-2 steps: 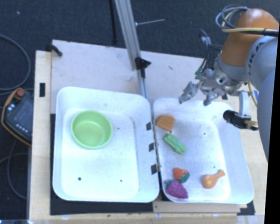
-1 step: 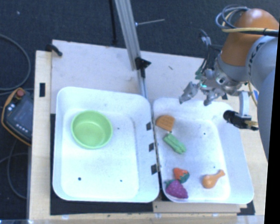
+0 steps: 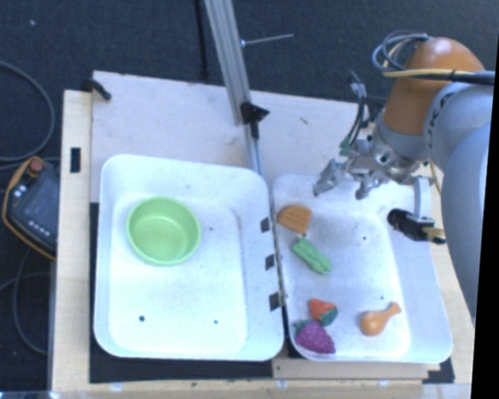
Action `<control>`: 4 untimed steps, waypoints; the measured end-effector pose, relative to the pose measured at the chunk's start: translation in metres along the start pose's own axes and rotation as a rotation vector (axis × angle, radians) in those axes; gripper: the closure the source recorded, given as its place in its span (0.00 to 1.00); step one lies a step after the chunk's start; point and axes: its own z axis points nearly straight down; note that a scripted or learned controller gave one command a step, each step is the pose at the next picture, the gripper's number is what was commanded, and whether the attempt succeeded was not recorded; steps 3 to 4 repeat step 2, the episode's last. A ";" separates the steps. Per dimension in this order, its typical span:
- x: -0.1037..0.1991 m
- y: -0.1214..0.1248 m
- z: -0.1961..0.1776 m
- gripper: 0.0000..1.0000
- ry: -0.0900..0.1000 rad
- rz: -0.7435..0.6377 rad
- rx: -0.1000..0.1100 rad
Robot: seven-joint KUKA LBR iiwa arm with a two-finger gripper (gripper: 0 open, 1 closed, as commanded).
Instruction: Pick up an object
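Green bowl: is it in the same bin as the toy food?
No, the green bowl sits in the left bin; the toy food lies in the right bin.

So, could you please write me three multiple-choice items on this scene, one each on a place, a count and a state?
1. Where is the green bowl?
A. left bin
B. right bin
C. on the bench outside the bins

2. How many toy foods lie in the right bin?
A. three
B. five
C. seven

3. What is the claw doing?
A. gripping the bowl
B. holding the purple grapes
C. open above the right bin's far edge, holding nothing

Key: 1 A, it sits in the left bin; 2 B, five pieces show there; 3 C, its fingers are spread with nothing between them.
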 end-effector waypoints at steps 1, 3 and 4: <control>0.003 -0.004 0.043 0.00 0.001 -0.002 0.000; 0.001 0.000 0.058 0.00 -0.001 -0.001 -0.013; 0.001 0.000 0.058 0.00 -0.001 -0.001 -0.013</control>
